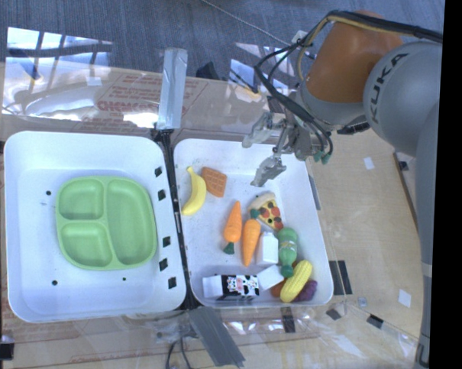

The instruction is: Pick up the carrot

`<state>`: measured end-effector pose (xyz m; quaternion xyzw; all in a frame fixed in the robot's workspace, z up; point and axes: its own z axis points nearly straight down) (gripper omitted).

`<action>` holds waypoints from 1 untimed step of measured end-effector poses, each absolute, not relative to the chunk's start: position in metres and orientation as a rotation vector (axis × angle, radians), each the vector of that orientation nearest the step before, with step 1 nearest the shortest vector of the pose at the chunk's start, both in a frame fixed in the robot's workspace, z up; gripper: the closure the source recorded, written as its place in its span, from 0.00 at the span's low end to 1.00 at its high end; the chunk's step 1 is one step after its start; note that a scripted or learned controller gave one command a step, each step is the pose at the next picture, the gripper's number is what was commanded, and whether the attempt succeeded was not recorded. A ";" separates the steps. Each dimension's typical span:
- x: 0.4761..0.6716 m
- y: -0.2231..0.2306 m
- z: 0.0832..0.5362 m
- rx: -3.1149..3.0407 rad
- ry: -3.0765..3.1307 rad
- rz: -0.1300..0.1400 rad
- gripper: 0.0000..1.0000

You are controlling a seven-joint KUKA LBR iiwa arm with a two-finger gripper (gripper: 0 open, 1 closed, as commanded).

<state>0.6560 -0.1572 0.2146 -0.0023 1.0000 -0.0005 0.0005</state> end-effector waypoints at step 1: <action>0.612 -0.134 0.090 -0.204 3.138 0.004 0.00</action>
